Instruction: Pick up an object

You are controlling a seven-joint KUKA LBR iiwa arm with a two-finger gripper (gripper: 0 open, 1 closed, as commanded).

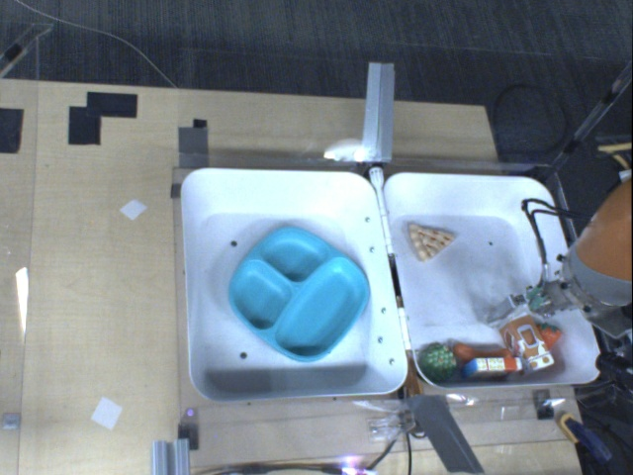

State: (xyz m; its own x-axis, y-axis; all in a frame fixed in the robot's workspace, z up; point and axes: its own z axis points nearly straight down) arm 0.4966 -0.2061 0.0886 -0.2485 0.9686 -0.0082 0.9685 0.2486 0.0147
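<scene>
White bins side by side on the bench. Left bin holds a blue divided tray, roughly central. Right bin holds a tan wedge-shaped piece near its far left corner, well apart from a cluster along the near edge: a green bumpy item toward the near left corner, an orange-and-blue tube-like item just beside it, and an orange-and-white packet touching or overlapping the tube.

Gripper sits low at the right side of the right bin, just above the packet. Grasp state: cannot tell; tip is small and cluttered with cable.

Step in hand, by my reading: approach or descent onto the near-edge cluster, probably the packet. Nothing visibly lifted. Next move calls for a clean closure on one item, since the neighbours crowd it, then a straight lift clear of the bin wall.
</scene>
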